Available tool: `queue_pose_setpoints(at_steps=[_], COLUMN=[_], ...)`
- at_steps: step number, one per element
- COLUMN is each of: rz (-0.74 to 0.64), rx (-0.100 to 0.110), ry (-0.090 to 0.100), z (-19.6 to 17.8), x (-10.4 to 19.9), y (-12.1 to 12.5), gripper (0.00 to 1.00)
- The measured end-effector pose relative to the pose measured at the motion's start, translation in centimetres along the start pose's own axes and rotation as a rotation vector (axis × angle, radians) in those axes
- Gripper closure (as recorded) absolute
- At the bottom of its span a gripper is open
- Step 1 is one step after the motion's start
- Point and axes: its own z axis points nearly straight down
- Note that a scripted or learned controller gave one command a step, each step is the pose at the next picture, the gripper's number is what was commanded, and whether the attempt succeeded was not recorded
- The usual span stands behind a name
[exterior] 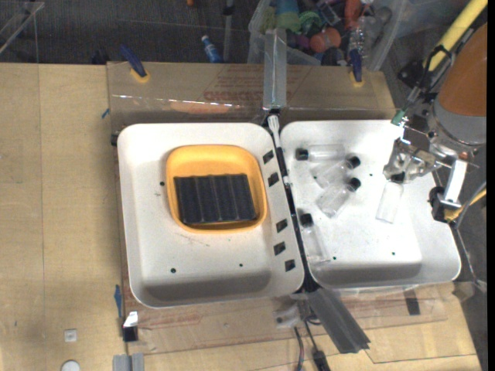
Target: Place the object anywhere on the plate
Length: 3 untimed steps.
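The claw (404, 167) hangs over the right white bin (402, 265), above a clear plastic vial (387, 203) lying there; how far it is open I cannot tell. This looks like the pickup step. Next it must lift a vial across to the orange square plate (176, 161) in the left bin (139, 269).
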Motion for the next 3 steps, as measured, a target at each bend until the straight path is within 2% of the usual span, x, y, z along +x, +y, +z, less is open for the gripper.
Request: queue_pose_setpoints(at_steps=[1, 2, 3], rz=[-0.134, -0.266, -0.485], rx=[-0.003, -0.003, -0.005], ry=[-0.002, -0.002, -0.002], z=[0.5, 0.2, -3.3], x=[3.0, 5.4, 6.4], y=[3.9, 5.8, 5.4], gripper=[1.0, 1.0, 1.0])
